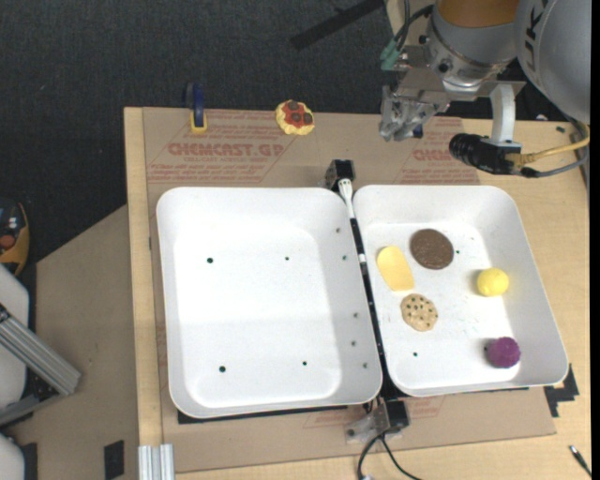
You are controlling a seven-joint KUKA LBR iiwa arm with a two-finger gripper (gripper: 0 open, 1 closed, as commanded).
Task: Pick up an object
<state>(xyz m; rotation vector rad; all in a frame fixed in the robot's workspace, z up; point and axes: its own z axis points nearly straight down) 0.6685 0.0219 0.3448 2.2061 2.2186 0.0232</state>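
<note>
Objects to pick: I count five in the right bin [525,225], all lying apart from one another.
Brown cookie [432,248]: a dark round disc, farthest of the five, near the bin's middle.
Yellow slab [395,268]: flat and rounded, just left of the brown cookie, close to the bin's left wall.
Chip cookie [419,312]: pale with dark specks, nearer than the yellow slab.
Yellow ball [492,282]: toward the right side of the bin.
Purple ball [503,352]: in the near right corner.
Left bin [187,281]: white, side by side with the right bin, their edges meeting along a dark strip.
Gripper [405,124]: I see it raised beyond the far edge of the right bin, over the cardboard sheet [141,187], well apart from all five objects.
Jaws: I read them as close together with nothing between them.
Arm [473,28]: comes in from the far right, orange band showing at the top.
Small toy [294,116]: yellow and red, on the cardboard past the left bin.
Blue clamp [196,103]: at the cardboard's far left edge.
</note>
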